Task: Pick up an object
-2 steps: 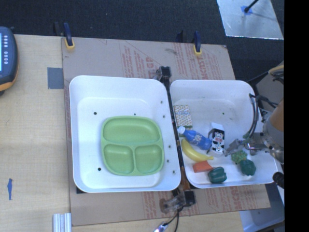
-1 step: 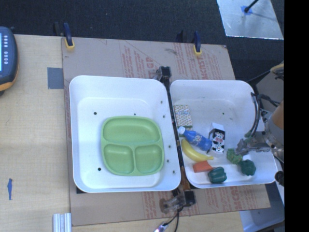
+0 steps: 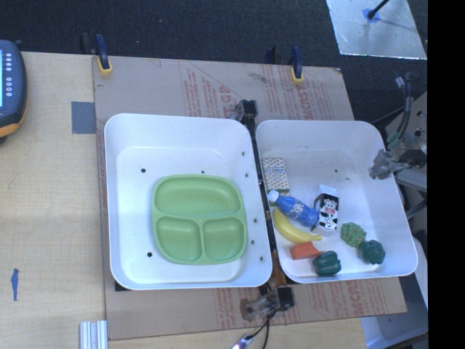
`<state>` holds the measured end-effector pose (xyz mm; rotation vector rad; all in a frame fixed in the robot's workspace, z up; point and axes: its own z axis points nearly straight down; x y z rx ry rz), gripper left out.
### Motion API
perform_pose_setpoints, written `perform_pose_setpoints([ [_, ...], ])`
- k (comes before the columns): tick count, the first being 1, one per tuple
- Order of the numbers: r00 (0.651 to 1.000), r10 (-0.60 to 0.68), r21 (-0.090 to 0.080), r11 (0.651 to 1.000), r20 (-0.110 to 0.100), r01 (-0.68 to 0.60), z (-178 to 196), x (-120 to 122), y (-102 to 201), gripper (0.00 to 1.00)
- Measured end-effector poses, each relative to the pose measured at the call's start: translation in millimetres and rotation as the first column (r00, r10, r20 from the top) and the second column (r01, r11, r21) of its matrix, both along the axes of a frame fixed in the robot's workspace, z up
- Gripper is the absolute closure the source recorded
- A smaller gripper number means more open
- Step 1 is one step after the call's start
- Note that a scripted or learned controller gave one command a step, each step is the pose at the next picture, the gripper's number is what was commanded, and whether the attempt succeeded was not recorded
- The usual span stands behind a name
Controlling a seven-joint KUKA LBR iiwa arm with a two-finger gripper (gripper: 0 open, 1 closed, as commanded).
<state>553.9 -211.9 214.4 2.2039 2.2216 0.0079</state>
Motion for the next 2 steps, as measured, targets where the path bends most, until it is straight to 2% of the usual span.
perform_pose_setpoints([
  [1, 1.000, -0.005, 0.005, 1.000, -0.018, 0.006, -102, -81, 46, 1.00],
  [2, 1.000, 0.001, 0.006, 1.000, -0.004, -0.001, 2, -60, 89, 1.00],
])
